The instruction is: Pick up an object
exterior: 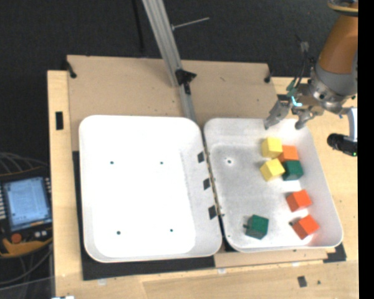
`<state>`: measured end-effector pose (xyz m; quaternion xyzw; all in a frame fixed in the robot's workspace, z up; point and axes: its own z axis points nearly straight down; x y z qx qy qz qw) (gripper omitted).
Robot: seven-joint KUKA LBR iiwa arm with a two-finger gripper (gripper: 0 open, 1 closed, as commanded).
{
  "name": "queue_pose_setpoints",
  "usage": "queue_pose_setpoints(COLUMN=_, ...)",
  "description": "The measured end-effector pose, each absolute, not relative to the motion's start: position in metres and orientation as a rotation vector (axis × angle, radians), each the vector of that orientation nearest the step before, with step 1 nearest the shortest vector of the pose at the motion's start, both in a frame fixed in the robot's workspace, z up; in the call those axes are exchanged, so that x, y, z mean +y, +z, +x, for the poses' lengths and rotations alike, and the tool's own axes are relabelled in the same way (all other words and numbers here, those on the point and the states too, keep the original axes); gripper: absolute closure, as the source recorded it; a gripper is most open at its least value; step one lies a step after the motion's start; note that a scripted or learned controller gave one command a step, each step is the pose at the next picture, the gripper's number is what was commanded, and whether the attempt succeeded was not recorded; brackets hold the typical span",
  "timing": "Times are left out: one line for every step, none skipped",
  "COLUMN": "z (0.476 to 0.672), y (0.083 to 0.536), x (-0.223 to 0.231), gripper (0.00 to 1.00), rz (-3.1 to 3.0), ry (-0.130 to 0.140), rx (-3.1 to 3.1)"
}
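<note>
My gripper (288,118) hangs open over the far right corner of the right bin (237,185), its two fingers spread with nothing between them. Just in front of it lie a yellow block (272,146) and an orange block (290,152). A second yellow block (272,169) touches a dark green block (293,170). Nearer the front right are two more orange blocks (298,200) (305,226). A green block (257,226) sits alone near the bin's front edge.
The left bin (140,185) stands beside the right one, joined by a hinge strip (209,182). A slanted metal pole (168,42) rises behind the bins. A teach pendant (22,207) lies off the bench at left.
</note>
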<state>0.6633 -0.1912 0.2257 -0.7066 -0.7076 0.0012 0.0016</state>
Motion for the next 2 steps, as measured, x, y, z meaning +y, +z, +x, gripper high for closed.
queue_pose_setpoints(z=0.664, y=0.229, x=-0.192, gripper=0.00, rz=-2.218, ry=0.004, rx=-2.228)
queue_pose_setpoints(z=0.655, y=0.182, x=-0.190, gripper=0.00, rz=-2.220, ry=0.005, rx=-2.223)
